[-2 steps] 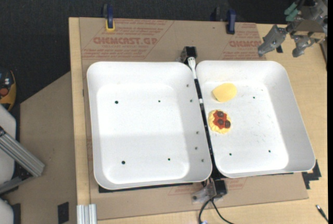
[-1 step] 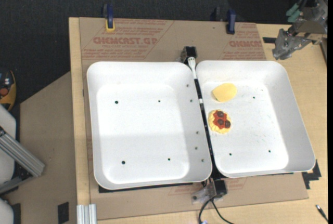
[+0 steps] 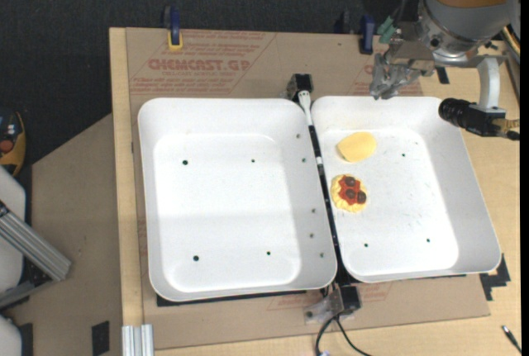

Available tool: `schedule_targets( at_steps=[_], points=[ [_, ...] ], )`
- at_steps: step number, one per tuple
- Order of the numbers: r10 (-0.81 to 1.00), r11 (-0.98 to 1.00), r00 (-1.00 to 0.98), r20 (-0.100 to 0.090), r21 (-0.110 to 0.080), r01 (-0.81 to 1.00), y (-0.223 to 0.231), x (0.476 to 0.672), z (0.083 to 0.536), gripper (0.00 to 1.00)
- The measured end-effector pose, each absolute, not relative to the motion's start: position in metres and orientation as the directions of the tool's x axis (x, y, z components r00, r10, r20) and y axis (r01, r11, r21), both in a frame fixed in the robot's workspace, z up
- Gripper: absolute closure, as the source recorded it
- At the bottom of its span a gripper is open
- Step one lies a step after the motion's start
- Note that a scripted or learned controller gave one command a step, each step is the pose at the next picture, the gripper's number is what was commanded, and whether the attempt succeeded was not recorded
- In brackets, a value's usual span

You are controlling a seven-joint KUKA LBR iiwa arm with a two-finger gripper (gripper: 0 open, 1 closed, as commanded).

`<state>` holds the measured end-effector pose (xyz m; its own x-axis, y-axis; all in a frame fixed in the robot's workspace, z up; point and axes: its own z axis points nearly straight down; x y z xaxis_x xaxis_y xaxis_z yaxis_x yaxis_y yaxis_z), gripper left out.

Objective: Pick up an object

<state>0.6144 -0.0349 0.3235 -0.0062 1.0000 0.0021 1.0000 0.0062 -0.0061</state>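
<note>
Dark carpet surrounds the tabletop (image 3: pixel 124 263), a brown board clamped at its far edge, with two white bins side by side on it. From where I stand the left bin (image 3: pixel 165 131) carries nothing to grasp, so the work is all in the right bin (image 3: pixel 446 206). Two small things lie there, close to the shared wall: a pale yellow disc (image 3: pixel 356 146), and just nearer the camera a yellow piece with red spots (image 3: pixel 350 192), the two close together but seemingly not touching. The end effector (image 3: pixel 385 87) hangs above the far rim of the right bin, well apart from both, and holds nothing; it is too small and dim for me to tell how it is set. To do this step well, I would judge the arm should pick one target, travel toward the near-left until it sits squarely over it, then descend straight down. The disc looks flat and low, so a shallow grip might slip; the spotted piece may offer more edge. Room is generous to the right in that bin, but tight on the left, where the divider and its black hinge strip (image 3: pixel 318 173) run close to both things, so a grasp aligned along that wall seems safer than one across it.
</note>
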Motion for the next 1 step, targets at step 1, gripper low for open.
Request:
schedule_targets(
  at_steps=[1],
  points=[
    [1.0, 0.002, -0.002, -0.002, 0.02, 1.0, -0.0428, 0.6312, 0.4628, 1.0]
  ],
)
